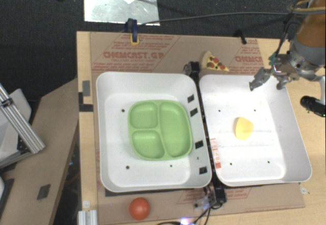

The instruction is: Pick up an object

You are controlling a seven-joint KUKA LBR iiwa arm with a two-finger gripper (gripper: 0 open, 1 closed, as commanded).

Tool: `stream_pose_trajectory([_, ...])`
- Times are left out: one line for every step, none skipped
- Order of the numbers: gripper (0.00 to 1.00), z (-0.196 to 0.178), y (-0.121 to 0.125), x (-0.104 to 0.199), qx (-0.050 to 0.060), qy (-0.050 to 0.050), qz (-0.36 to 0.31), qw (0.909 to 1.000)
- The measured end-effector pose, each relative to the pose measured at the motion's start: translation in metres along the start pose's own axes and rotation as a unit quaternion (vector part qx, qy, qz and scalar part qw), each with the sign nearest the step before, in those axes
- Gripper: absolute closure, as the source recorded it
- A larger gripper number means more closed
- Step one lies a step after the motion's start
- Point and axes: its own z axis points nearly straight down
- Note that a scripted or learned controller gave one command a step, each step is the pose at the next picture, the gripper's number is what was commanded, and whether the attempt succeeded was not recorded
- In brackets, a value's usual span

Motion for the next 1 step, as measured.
stream_pose_trajectory([0.0, -0.0073, 0.0025, 0.0004, -0.006, -0.001, -0.001, 1.0])
